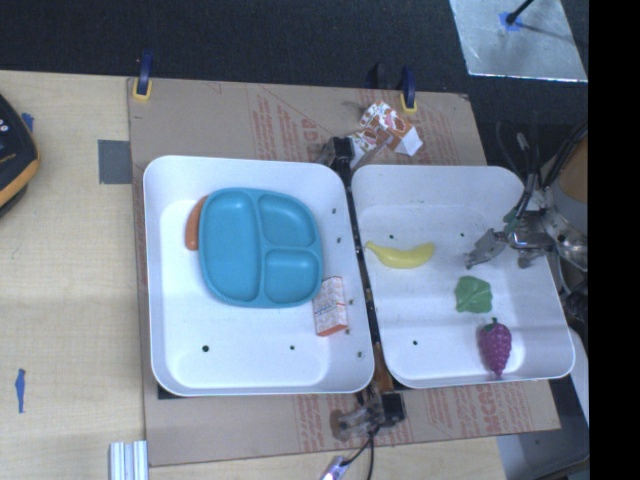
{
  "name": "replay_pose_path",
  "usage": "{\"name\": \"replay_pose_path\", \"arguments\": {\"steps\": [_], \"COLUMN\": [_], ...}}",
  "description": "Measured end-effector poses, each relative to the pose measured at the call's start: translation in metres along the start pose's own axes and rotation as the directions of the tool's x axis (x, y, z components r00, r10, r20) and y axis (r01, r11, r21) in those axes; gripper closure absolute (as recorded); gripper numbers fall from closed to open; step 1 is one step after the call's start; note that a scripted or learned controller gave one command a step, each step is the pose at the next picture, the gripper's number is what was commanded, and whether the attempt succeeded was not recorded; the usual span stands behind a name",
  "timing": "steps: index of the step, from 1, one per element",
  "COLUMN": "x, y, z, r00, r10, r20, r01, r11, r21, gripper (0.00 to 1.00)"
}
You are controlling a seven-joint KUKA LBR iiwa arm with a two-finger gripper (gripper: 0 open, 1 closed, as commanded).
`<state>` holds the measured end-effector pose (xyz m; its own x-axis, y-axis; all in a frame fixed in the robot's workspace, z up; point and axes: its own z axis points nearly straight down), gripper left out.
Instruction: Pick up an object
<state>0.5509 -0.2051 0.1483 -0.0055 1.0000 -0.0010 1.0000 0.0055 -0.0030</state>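
Bench (70, 298) was tan wood, with a brown cardboard sheet (250, 128) clamped at its far edge and carrying both bins.

Left bin (170, 358) – white, shallow. It held a blue divided plate (262, 247) set toward the bin's far-left part, three compartments facing up. An orange sausage-shaped item (192, 224) lay partly under the plate's left edge, touching it. A small printed packet (331, 305) lay against the plate's near-right edge, close to the bin's right wall.

Right bin (440, 358) – white, just beside the left one, their walls touching along the middle. Contents, all apart from one another: a yellow banana (401, 255) in the left-centre of the bin, lying crosswise; a green leafy piece (474, 294) right of centre; a purple grape bunch (494, 345) near the near-right corner, close to the near wall.

A crumpled red-and-white wrapper (388, 128) lay on the cardboard just beyond the far edge of the right bin.

Gripper (487, 251) reached in over the right bin's right side, low over the floor, its fingers (478, 256) pointing left toward the banana and appearing slightly spread. Nothing sat between them – the green piece lay just nearside of the tips, the banana well to their left.
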Motion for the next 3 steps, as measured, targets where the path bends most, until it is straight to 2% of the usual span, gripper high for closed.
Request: {"name": "replay_pose_path", "arguments": {"steps": [1,2,3], "x": [0.032,-0.007,0.032], "y": [-0.029,-0.027,-0.031], "z": [0.045,-0.042,0.057], "r00": [1.0,1.0,1.0], "r10": [0.001,0.003,-0.001], "r20": [-0.001,0.0,0.0], "r01": [-0.001,-0.003,0.001], "r11": [1.0,1.0,1.0], "r21": [0.001,-0.002,0.0], "gripper": [0.0,0.0,0.0]}}
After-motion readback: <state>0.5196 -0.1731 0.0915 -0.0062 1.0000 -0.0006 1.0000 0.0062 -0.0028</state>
